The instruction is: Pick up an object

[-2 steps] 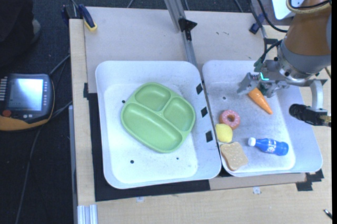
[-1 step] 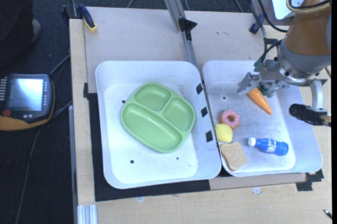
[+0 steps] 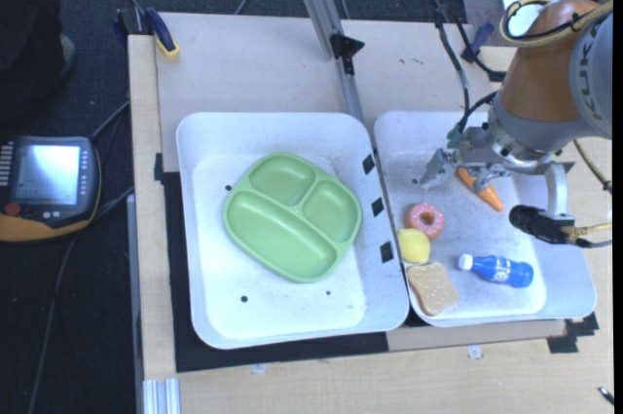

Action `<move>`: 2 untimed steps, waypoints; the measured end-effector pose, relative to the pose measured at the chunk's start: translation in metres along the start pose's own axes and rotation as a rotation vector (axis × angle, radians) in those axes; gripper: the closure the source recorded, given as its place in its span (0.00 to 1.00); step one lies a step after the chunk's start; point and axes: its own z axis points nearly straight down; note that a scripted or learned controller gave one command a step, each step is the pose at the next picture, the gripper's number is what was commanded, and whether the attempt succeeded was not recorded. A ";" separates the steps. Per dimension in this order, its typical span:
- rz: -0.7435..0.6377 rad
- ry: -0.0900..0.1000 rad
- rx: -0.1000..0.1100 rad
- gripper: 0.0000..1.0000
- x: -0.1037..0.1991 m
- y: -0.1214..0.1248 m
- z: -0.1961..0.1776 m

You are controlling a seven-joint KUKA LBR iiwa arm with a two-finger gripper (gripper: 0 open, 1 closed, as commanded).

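My gripper (image 3: 463, 172) hangs over the back part of the right bin (image 3: 565, 300), open, with one finger reaching left and the other on the right. An orange carrot (image 3: 486, 190) lies just under and in front of it, close to the right finger; nothing is clearly gripped. A pink donut (image 3: 425, 219) sits to the gripper's front left. A yellow lemon (image 3: 415, 246) touches the donut's near side. A slice of bread (image 3: 433, 288) lies at the bin's front left corner. A blue bottle (image 3: 497, 270) lies on its side near the front.
The left bin (image 3: 209, 305) holds a green divided plate (image 3: 292, 215). A metal pole (image 3: 326, 8) slants down to the gap between the bins. A black plug with a cable (image 3: 541, 223) hangs off the arm above the right bin. A handheld controller (image 3: 44, 183) lies off the bench at left.
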 end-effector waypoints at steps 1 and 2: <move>0.002 0.000 0.000 0.00 -0.004 0.002 0.044; 0.002 0.000 -0.003 0.00 -0.003 0.002 0.084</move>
